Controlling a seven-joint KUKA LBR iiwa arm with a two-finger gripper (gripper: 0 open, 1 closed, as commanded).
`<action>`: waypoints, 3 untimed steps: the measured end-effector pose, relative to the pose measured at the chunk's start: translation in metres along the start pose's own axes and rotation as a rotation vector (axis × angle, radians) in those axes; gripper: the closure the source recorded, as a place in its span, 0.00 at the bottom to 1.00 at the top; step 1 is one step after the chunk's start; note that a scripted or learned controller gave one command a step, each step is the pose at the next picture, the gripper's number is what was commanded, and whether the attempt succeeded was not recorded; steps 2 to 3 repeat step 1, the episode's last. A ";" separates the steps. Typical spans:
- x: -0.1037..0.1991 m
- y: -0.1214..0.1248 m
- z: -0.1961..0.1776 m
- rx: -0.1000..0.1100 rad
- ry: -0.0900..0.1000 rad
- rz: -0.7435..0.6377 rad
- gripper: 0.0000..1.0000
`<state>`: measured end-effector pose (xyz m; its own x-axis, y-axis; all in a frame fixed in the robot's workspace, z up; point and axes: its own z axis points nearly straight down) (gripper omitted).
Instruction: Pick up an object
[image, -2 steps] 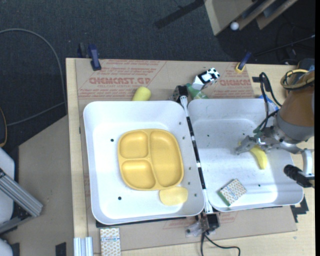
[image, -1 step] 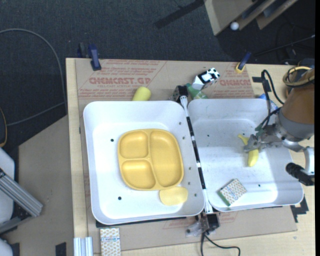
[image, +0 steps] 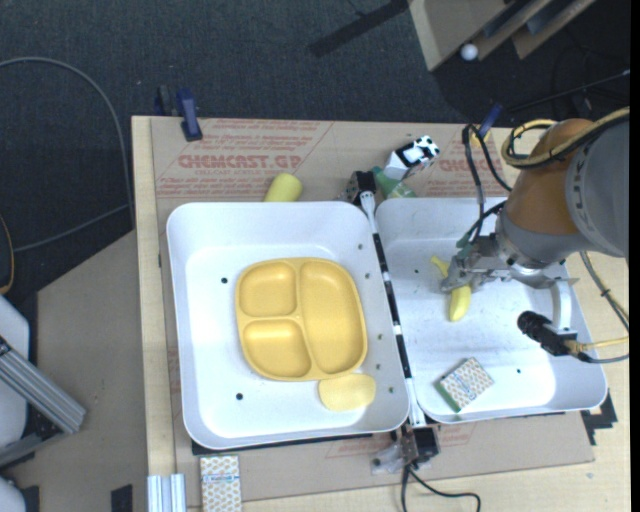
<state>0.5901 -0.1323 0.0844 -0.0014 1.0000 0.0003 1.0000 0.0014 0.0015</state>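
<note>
Nearest the camera, at the table's (image: 110, 330) front edge, I see a small patterned packet (image: 220, 482) lying on the cardboard just below the left bin (image: 200, 390). Inside that bin sits a yellow divided tray (image: 300, 318) with three compartments, and a pale yellow round piece (image: 346, 391) touches its near right corner. Across the divider, the right bin (image: 520, 390) holds a small patterned green-edged pad (image: 466, 384) toward its near side. Farther in lies the thing I would take as the task's object: a small yellow banana (image: 458, 302), short and curved, pale at its lower end, with a darker yellow tip pointing up and left. My pincer (image: 470, 274) sits right over its upper end; whether it is clamped on the banana I cannot tell. Behind the bins, on printed brown cardboard, lie a yellow cylinder (image: 284, 187) and a black-and-white toy (image: 414, 155). Beyond the table is dark carpet with a grey cable (image: 95, 90).
</note>
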 end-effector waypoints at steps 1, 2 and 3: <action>0.062 0.015 -0.101 0.000 0.000 0.000 1.00; 0.062 0.015 -0.101 0.000 0.000 0.000 1.00; 0.062 0.015 -0.101 0.000 0.000 0.000 1.00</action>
